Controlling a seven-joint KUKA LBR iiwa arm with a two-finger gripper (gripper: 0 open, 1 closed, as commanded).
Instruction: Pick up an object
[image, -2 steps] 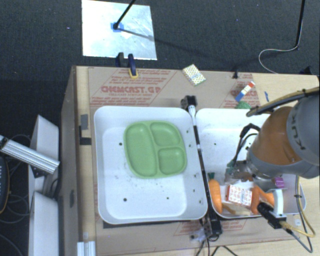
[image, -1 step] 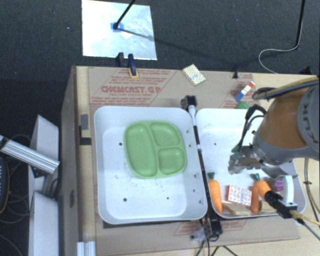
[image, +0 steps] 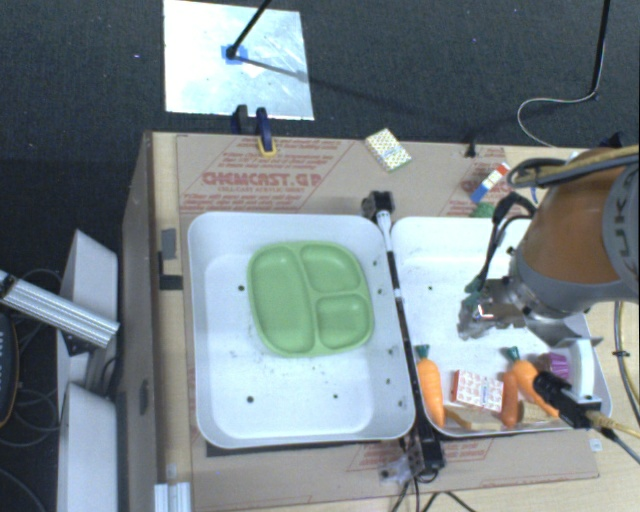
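From the camera above the desk (image: 250, 165), I see two white bins side by side. My fingers (image: 483, 313) hang over the right bin (image: 435, 255), about in its middle part, and my grey arm with the orange band (image: 575, 240) comes in from the right side.

The left bin (image: 225, 400) is well apart from my fingers, on their left. In it lies one green plate with three compartments (image: 310, 298); I see nothing in the compartments.

In the right bin the things lie along the near wall, below my fingers. A carrot (image: 430, 388) lies below and to the left of my fingers, beside the wall between the bins, its green end pointing up toward me. A small card with a red pattern (image: 478, 390) lies almost straight below my fingers, on a pale flat piece. Another carrot (image: 516, 385) is below and a bit to the right, and a purple and white thing (image: 560, 362) is just to the right of it, partly behind a black part.

My fingers are small and dark in this view; whether they are apart or together I cannot tell. I see nothing between them, and they seem apart from all the things.
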